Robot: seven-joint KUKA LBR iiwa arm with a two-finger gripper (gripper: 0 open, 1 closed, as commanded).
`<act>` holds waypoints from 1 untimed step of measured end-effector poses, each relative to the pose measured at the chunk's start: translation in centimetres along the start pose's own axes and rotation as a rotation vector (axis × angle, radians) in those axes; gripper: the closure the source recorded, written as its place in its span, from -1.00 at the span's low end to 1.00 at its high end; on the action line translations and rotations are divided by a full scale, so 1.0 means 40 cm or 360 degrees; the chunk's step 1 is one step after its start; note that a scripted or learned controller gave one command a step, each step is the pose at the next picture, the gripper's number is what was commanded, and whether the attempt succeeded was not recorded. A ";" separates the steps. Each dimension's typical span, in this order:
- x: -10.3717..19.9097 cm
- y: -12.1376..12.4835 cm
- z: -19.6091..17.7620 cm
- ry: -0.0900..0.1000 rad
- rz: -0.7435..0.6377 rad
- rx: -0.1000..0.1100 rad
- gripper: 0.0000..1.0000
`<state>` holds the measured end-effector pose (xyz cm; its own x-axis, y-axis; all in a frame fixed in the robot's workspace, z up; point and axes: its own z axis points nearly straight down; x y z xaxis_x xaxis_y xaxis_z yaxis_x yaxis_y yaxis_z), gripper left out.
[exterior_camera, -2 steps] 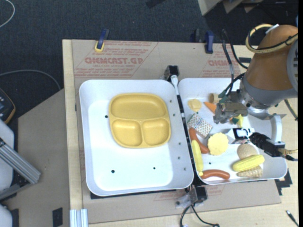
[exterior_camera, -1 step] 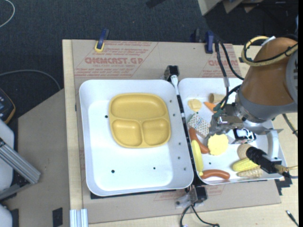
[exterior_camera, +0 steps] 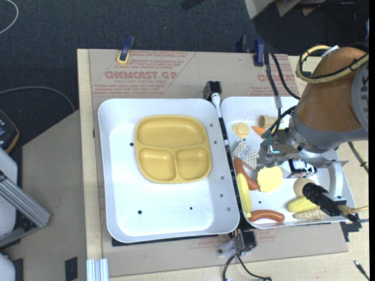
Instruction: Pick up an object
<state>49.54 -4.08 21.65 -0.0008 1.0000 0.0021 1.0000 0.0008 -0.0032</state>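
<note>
My gripper hangs low over the middle of the right bin, under the orange and grey wrist. Just below it lies a pale yellow round piece. To its left sit a white patterned piece, an orange-red carrot-like piece and a yellow banana-shaped piece. A small yellow piece and an orange bit lie toward the bin's back. A red sausage and a corn cob lie at the front. I see nothing between the fingers.
The left bin holds a yellow three-compartment plate. The bins' shared rim runs between them. A beige round piece lies at the right bin's front right, beside the wrist.
</note>
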 end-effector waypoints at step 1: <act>-0.022 0.007 -0.045 -0.0005 0.0003 -0.0011 1.00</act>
<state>49.84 -4.97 23.47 0.0009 1.0000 -0.0010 1.0000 -0.0009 0.0036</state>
